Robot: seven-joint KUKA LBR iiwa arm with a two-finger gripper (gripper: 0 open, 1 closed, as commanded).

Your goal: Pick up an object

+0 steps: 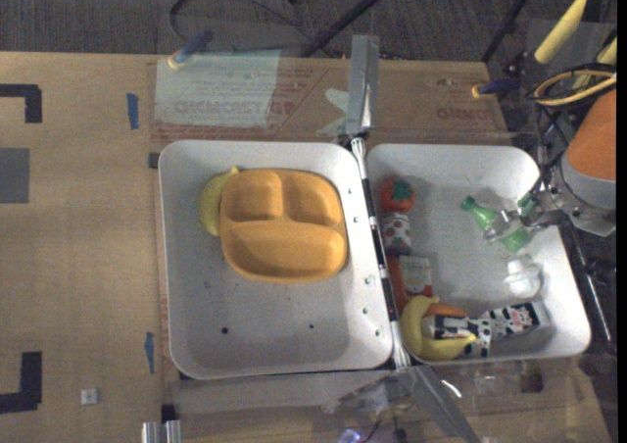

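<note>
Camera view: looking down at a slant on bench (78, 235), finding two white bins sitting side by side and touching along a shared middle edge.

Seeing left bin (274, 323) holding an orange divided tray (284, 225) toward its far half, with a yellow piece (209, 206) peeking out from under the tray's left edge.

Seeing right bin (460, 172) holding the smaller clutter. Reaching in from the right over its rim: arm (598, 152), orange band showing, with gripper (526, 218) hanging low over the bin's right side.

Finding a green bottle (482, 214) lying tilted just beside the gripper, on its left, seemingly touching it. Not being able to tell whether the gripper is released, clenched or grasping the bottle; too blurred there.

Noting a cow-patterned carton (505, 321) lying along the near wall, its left end meeting a banana (419, 329) curled in the near left corner.

Noting a red-and-white carton (416, 274) just beyond the banana, a small can (396, 231) above that, and a carrot toy (397, 194) farthest along the left wall.

Spotting a clear item (524, 279) lying near the right wall, between bottle and cow carton.
</note>
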